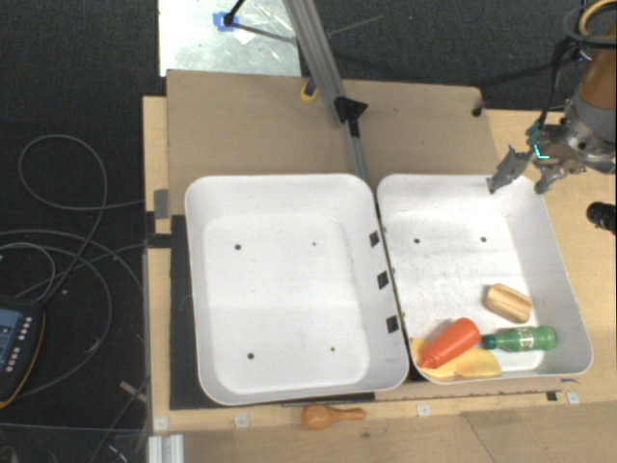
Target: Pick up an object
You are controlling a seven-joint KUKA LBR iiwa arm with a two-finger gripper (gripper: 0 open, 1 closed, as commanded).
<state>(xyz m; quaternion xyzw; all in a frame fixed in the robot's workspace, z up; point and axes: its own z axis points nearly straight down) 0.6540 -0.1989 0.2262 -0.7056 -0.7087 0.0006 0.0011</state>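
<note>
Gripper [525, 174]: spread open, holding nothing, hovering over far right corner of right bin [453, 196] | Targets: carrot [449, 341], bottle [519, 339], bread roll [508, 302], banana [472, 366] crowded in near corner, well apart from gripper | Judged: pick not yet begun, reach toward near corner needed

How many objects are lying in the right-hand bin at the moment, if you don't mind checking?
4, clustered in its near corner: a tan block, a green bottle, an orange carrot-like piece and a yellow piece partly beneath it; more could be hidden.
</note>
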